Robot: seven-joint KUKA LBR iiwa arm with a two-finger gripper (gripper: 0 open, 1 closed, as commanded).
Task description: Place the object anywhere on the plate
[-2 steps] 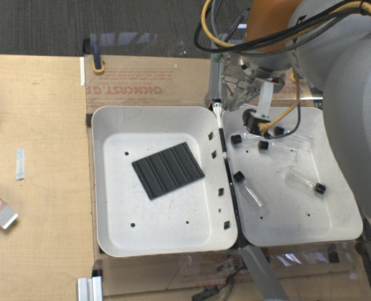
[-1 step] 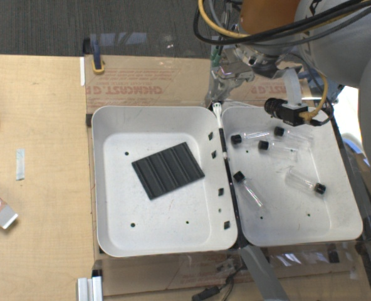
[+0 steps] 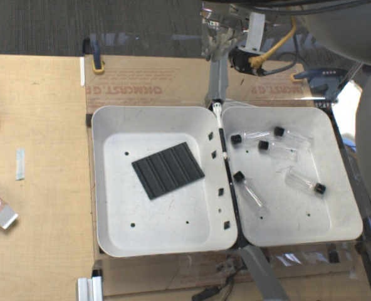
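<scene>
Claw (image 3: 218, 35) well above vials (image 3: 279, 144)

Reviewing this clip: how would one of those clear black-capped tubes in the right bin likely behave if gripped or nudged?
The lowest tube lies on its side and looks round, so a nudge would probably roll it across the right bin. Its clear, smooth wall suggests it is light and may slip between fingers. Its black cap probably makes one end heavier.

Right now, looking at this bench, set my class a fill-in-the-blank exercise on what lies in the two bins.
1. The dark ribbed rectangular plate lies in the ____ white bin.
2. The clear plastic tubes have ____ caps.
3. The tubes lie in the ____ bin.

Missing words: left; black; right
</scene>
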